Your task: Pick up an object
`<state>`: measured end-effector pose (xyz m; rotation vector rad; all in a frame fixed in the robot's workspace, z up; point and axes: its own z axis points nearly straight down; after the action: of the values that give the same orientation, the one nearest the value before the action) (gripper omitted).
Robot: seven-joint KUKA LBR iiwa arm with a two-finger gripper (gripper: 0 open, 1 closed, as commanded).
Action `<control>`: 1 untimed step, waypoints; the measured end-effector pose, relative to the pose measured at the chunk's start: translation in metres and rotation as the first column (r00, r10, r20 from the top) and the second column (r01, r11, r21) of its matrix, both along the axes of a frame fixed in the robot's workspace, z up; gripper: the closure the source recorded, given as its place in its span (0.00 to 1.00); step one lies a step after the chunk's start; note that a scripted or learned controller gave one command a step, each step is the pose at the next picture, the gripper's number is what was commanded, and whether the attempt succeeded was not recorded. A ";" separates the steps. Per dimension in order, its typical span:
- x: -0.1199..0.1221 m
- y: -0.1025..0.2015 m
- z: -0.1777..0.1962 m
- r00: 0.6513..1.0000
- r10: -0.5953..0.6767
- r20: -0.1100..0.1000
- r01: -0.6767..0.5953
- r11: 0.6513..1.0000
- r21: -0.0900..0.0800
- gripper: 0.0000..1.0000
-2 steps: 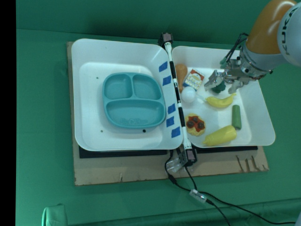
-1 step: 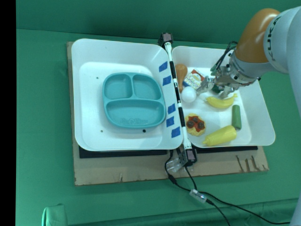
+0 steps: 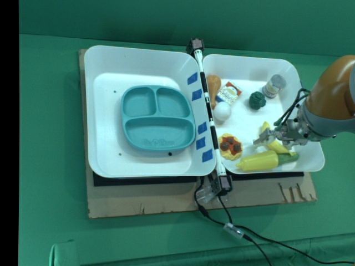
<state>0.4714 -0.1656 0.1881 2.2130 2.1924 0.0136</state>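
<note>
My gripper (image 3: 273, 138) hangs low over the front right of the right bin (image 3: 249, 65), right above a yellow banana (image 3: 275, 146). I cannot make out whether it touches the banana. Just in front of it lie a yellow corn cob (image 3: 258, 160) and a green piece (image 3: 289, 158). A small pizza slice (image 3: 230, 146) sits to its left. Farther back are a white egg (image 3: 222, 111), a brown drumstick (image 3: 213, 84), a small carton (image 3: 228, 92), a dark green vegetable (image 3: 257, 100) and a tin can (image 3: 274, 85).
The left bin (image 3: 105, 87) holds a teal divided plate (image 3: 158, 118). A divider rail with blue tape marks (image 3: 202, 110) runs between the bins. Cables (image 3: 244, 237) trail off the bench front. The arm's orange band (image 3: 335, 90) stands over the right bin's right rim.
</note>
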 end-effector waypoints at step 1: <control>0.003 -0.003 0.015 1.000 -0.009 0.014 0.009 1.000 -0.007 1.00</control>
<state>0.4740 -0.1690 0.2026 2.2117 2.1723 0.0218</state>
